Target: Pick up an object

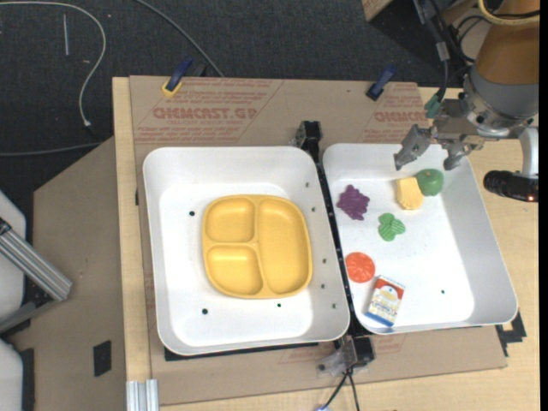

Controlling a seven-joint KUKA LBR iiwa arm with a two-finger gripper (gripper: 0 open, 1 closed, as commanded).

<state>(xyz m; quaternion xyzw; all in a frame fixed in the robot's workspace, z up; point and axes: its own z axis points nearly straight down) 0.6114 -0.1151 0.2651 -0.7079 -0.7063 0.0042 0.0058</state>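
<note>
Two white bins side by side on a cardboard-covered bench. Left bin point(171, 187) holds a yellow divided plate point(257, 247), roughly centred, bare floor all round it, widest toward the left wall.

Right bin point(479, 255) holds the small objects, all in its left and upper part: purple piece point(353, 202) near the left wall; green leafy piece point(391, 227) just right and below it; yellow block point(410, 193) touching a green ball point(430, 181) near the far wall; orange disc point(360, 266) close to the left wall; small carton point(386, 300) just below the disc, near the front edge. Right half of this bin is bare floor.

Gripper point(432, 152) hangs over the far edge of the right bin, fingers point(409, 151) spread apart, nothing between them. Tips sit just above the block and ball, apart from both. Arm enters from upper right.
</note>
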